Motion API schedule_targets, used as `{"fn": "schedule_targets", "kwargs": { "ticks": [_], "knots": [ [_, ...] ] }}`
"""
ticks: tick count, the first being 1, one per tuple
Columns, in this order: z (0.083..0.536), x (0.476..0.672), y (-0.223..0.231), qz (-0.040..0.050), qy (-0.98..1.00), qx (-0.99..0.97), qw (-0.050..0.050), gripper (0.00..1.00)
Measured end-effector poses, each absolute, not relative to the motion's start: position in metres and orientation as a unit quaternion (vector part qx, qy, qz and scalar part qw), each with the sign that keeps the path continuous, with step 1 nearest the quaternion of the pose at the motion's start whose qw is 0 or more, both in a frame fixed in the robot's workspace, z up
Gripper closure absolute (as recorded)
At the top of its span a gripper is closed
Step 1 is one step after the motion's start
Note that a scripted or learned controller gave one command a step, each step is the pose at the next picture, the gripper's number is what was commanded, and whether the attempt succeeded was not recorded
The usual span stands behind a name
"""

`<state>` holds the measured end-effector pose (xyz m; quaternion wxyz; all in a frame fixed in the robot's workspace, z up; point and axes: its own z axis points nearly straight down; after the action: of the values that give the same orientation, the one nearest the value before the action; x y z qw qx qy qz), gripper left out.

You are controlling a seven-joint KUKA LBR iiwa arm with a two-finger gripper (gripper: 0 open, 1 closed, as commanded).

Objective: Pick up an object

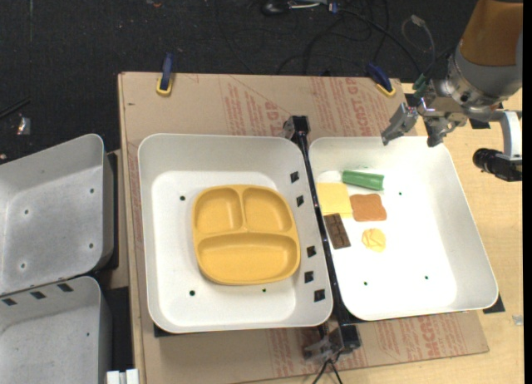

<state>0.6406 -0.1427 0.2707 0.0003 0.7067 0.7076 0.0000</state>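
My gripper point(415, 129) hangs over the far edge of the right bin point(432, 283), its two fingers spread open with nothing between them. Below and left of it several small items lie in that bin: a green cylinder point(363, 179), a yellow square slice point(333, 199), a brown toast-like piece point(367, 207), a dark brown bar point(336, 231) and a small yellow round piece point(373, 239). The green cylinder is the nearest to the gripper, still well apart from it.
The left bin point(166, 291) holds a yellow divided tray point(246, 234). A black divider point(314, 224) runs between the bins. White bin lids point(50, 208) lie at the far left. Blue-yellow clamps point(165, 81) grip the board's far edge.
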Motion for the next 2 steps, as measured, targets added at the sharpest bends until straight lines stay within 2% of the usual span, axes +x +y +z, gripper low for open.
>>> {"fn": "schedule_targets", "kwargs": {
  "ticks": [1,2],
  "knots": [
    [0.228,0.638,-0.141,-0.0011,0.707,0.707,-0.001,0.0],
    [0.183,0.644,-0.139,-0.0011,0.708,0.706,-0.001,0.0]
  ]
}}
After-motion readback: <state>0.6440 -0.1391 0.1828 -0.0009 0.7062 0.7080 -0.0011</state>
